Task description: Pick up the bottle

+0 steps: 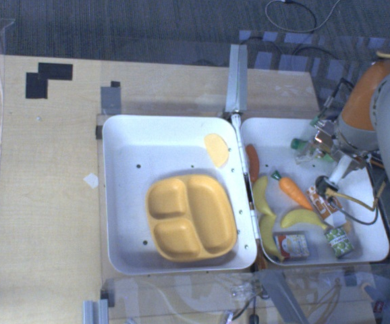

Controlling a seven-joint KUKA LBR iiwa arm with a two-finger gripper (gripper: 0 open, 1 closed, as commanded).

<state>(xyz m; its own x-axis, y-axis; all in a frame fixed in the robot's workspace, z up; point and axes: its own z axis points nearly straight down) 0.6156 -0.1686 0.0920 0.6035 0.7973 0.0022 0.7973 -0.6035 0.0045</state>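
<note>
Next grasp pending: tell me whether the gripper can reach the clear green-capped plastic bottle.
Probably yes: the gripper hangs right by the clear green-capped plastic bottle at the right white bin's far end; the orange carrot and yellow bananas lie apart from it.

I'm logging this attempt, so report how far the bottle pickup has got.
Done: the gripper is at the clear, green-capped bottle near the top of the right bin. In hand: the grasp itself; whether the bottle is actually gripped cannot be told from this view. Left: a clear lift, since the bottle appears low in the bin, above the carrot and bananas.
</note>
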